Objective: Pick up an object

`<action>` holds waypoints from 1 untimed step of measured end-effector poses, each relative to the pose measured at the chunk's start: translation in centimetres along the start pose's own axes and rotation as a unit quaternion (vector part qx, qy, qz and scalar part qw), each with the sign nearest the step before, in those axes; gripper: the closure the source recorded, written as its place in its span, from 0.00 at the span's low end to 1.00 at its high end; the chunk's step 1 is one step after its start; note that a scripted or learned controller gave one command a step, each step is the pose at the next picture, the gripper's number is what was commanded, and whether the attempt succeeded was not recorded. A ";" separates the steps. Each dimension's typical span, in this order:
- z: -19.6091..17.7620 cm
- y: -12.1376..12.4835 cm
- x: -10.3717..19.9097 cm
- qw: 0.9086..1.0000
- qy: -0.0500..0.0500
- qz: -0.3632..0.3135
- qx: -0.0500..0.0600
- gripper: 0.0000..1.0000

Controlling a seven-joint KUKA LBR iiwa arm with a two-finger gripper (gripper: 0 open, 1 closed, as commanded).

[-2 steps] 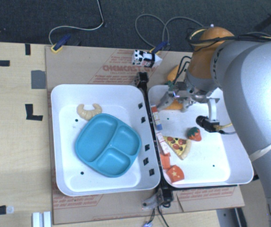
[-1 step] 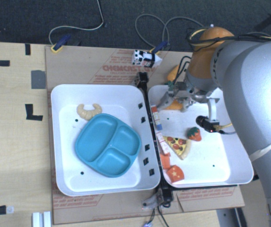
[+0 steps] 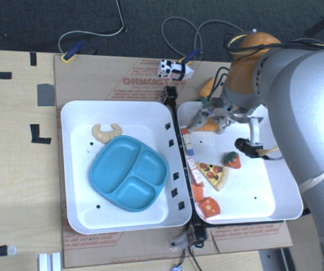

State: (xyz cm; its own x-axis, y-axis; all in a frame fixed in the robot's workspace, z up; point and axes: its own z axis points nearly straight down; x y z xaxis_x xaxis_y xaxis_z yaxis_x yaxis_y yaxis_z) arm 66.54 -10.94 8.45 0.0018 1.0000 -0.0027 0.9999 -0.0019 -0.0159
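Note:
My gripper (image 3: 211, 117) is low over the back left corner of the right bin (image 3: 263, 199), under the grey wrist with its orange band. An orange toy piece (image 3: 209, 126) lies right beneath it, partly covered by the gripper; whether it is held I cannot tell. In the same bin lie a pizza slice (image 3: 213, 174), a strawberry (image 3: 232, 160), a red-orange piece (image 3: 209, 206) at the front, and an orange stick (image 3: 198, 192) along the left wall.
The left bin (image 3: 74, 151) holds a blue divided plate (image 3: 129, 173) and a tan croissant (image 3: 106, 132) at its back left. A black-and-white cube (image 3: 171, 69) sits on the cardboard behind the bins. Cables loop across the back. The arm's body overhangs the right bin's right side.

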 end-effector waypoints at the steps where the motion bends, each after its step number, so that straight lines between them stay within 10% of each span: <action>1: 0.0 0.0 0.0 1.000 0.000 0.000 0.000 0.00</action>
State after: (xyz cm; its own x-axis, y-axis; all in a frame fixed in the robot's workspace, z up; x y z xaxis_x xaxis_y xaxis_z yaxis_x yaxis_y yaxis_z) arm 66.54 -10.96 8.45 0.0011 1.0000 -0.0021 0.9999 -0.0012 -0.0161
